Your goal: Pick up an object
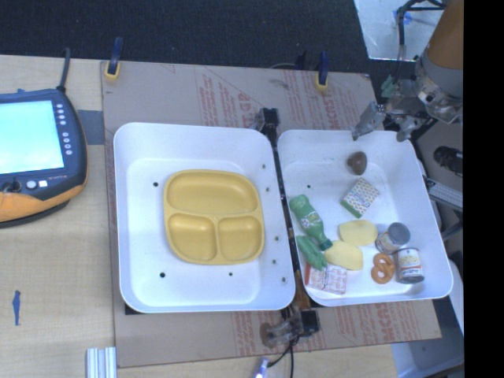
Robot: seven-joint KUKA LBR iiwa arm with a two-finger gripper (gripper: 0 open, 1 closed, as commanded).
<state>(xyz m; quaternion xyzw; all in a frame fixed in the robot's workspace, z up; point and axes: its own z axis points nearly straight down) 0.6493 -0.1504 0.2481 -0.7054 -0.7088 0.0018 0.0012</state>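
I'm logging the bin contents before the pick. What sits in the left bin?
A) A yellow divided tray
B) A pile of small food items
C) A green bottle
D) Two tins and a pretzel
A: the yellow divided tray lies alone in the left bin, while the small items, such as the green bottle and the tins, are all in the right bin.

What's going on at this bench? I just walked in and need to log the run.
A grey robot arm reaches in from the right, its gripper with fingers apart above the far edge of the right bin, holding nothing. That bin holds small items: a brown lump, a green bottle, two cans and others, all untouched. The left bin holds a yellow divided tray.
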